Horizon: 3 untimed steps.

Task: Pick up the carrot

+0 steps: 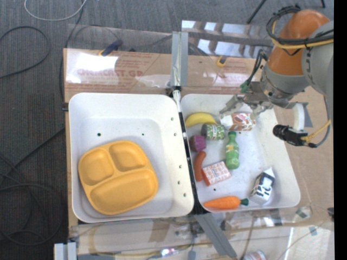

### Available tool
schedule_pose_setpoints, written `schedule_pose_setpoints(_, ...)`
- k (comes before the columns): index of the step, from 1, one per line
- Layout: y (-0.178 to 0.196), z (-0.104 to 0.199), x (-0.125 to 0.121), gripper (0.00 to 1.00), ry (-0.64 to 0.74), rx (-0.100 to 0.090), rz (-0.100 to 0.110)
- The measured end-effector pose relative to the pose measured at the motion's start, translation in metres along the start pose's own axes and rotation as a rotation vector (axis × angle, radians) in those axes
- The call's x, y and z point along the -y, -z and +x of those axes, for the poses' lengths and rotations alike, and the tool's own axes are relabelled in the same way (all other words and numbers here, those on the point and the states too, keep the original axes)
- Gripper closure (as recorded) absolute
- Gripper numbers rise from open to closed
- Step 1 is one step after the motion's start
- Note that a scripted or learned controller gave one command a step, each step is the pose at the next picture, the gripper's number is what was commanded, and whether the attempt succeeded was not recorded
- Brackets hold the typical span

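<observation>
I see open bin floor above the carrot; the milk carton crowds its leafy end, the bin wall seems to hug its near side.

Dark grey carpet covers the floor, with black cables and a thin white looped wire lying on it. Cardboard lines the bench under bright glare.
</observation>
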<state>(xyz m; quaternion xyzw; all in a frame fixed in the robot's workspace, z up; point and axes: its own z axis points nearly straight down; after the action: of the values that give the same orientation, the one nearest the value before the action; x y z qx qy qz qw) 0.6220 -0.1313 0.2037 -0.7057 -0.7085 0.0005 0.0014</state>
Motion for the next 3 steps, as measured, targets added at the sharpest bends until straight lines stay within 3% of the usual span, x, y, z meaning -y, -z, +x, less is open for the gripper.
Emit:
schedule_pose_setpoints(1, 0.071, 0.006, -0.046, 0.0, -0.186, 0.004, -0.002)
schedule_pose_setpoints(2, 0.08, 0.005, -0.046, 1.0, -0.187, 0.012, -0.001)
schedule_pose_setpoints(3, 0.132, 0.007, -0.02, 1.0, -0.28, 0.003, -0.001)
